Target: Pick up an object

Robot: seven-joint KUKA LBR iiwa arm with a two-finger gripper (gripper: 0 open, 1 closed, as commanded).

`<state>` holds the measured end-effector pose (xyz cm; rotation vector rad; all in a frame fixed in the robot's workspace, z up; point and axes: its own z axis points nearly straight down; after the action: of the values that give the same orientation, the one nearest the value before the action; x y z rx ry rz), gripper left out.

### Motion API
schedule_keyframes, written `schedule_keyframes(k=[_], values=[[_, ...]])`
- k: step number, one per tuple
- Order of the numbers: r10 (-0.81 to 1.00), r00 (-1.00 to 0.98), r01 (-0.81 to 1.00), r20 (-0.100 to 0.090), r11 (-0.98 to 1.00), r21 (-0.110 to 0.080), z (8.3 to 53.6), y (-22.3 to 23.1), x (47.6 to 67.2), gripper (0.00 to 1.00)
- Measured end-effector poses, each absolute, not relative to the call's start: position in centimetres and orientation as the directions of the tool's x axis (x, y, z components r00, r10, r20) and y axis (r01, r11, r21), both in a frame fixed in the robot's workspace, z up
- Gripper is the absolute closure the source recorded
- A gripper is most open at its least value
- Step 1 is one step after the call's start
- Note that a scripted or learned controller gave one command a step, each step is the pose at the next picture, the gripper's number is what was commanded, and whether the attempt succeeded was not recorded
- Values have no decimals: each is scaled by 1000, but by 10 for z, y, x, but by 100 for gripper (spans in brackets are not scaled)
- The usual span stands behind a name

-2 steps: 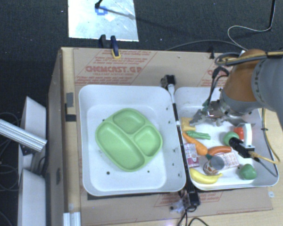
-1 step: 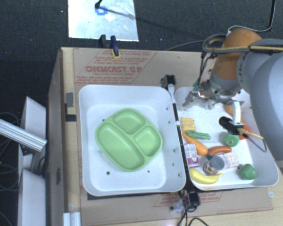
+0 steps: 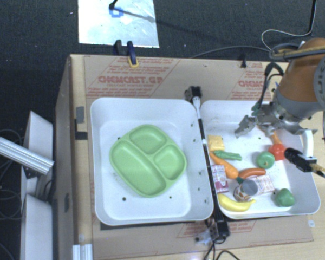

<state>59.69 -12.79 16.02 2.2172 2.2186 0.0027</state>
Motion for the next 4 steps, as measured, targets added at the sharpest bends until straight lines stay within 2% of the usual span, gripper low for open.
schedule_keyframes(k=[1,2,3,4], values=[[1000,-3,1000,0,3,-1,83,-120,641,0],[1000,-3,1000,0,3,2,84,-96,610,0],[1000,-5,1000,-1,5,7,164,-98,670,0],[1000,-1,1000,-1,1,-2,83,-136,668,0]])
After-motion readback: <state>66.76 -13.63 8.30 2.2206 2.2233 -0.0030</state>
